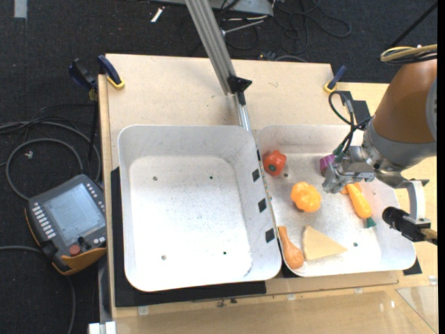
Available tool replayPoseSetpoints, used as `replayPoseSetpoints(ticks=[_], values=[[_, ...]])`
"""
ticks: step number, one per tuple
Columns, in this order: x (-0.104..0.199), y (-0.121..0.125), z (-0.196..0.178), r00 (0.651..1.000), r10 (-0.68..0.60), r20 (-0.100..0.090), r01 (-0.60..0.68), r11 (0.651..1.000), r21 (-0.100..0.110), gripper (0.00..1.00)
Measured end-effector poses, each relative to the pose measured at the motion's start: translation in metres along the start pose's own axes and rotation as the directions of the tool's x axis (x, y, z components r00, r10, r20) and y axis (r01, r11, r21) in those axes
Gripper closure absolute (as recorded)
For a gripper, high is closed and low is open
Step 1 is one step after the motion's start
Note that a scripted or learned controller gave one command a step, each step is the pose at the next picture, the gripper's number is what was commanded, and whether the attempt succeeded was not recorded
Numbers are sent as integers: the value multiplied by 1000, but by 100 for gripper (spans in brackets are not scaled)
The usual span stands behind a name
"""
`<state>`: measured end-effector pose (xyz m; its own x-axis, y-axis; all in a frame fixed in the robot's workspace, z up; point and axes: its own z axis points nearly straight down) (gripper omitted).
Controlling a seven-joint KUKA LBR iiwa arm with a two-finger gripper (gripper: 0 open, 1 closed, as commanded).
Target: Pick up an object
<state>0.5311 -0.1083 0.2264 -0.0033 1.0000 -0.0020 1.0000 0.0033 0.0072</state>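
The right bin (pixel 389 259) holds several toy foods. A red tomato-like piece (pixel 275 162) lies near its left wall, and an orange pumpkin-shaped piece (pixel 306 196) sits in the middle. An orange carrot (pixel 359 200) lies to the right, partly under the arm. A tan wedge (pixel 321 244) and an orange gourd (pixel 290 248) rest at the front. A purple piece (pixel 326 163) peeks out beside the wrist. My gripper (pixel 336 180) hangs low over the bin between the purple piece and the carrot, just right of the pumpkin piece. Nothing is visibly held.
The left bin (pixel 124 145) sits beside the right one, their walls meeting at the centre. A slanted metal pole (pixel 212 37) comes down to the bins' back edge. Clamps (pixel 111 72) grip the bench corners. A teach pendant (pixel 66 221) lies on the floor at left.
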Motion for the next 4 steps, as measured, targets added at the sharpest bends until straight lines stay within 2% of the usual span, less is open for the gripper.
replayPoseSetpoints(ticks=[1, 2, 3, 4], values=[[0, 1, -11, 1000, 0, -1, 0, 1000, 5, 100], [54, -1, -21, 1000, -5, -4, 5, 1000, 6, 100], [114, 0, -11, 1000, -6, -4, 6, 1000, 9, 100], [166, -18, -13, 1000, -6, -4, 6, 1000, 9, 100]])
